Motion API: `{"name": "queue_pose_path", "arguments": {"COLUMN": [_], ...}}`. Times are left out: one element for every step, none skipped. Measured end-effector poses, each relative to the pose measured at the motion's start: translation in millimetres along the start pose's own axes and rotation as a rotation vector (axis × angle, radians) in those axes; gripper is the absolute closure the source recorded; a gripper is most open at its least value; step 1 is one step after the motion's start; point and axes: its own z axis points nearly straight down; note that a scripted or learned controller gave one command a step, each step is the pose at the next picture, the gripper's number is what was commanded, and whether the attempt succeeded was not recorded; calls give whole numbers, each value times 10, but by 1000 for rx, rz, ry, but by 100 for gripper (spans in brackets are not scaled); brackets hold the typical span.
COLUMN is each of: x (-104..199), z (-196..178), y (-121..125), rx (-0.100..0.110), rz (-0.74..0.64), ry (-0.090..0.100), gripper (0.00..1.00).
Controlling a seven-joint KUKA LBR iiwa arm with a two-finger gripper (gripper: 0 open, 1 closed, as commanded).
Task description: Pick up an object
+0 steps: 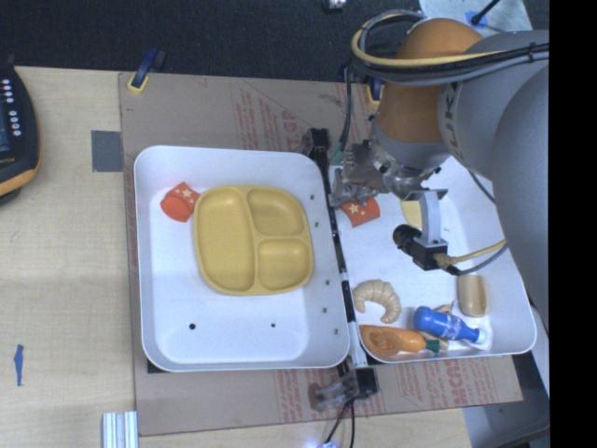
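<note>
End effector (pixel 352 192) touching orange block (pixel 360 211), right bin (pixel 508 343)

Colours on my bench (pixel 65 278): it's pale wood. White bins (pixel 168 334), yellow divided plate (pixel 252 239), two red blocks with a star print (pixel 179 202) (pixel 360 211), tan croissant (pixel 377 299), blue bottle (pixel 438 323). My wrist band's orange (pixel 424 82).

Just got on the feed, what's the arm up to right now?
The arm is reaching into the right bin, its gripper low over the orange-red block near the bin's far left corner. Nothing is visibly held yet. A croissant, a blue bottle and an orange dish lie along the near side. The left bin holds a yellow divided tray and another orange-red block.
</note>
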Motion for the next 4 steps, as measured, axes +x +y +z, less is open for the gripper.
{"name": "queue_pose_path", "arguments": {"x": [141, 211, 846, 1581], "z": [-282, 16, -510, -397], "y": [-191, -107, -240, -523], "rx": [0, 6, -2, 6], "rz": [3, 0, -1, -3], "ry": [2, 0, 4, 1], "gripper": [100, 100, 100, 100]}}
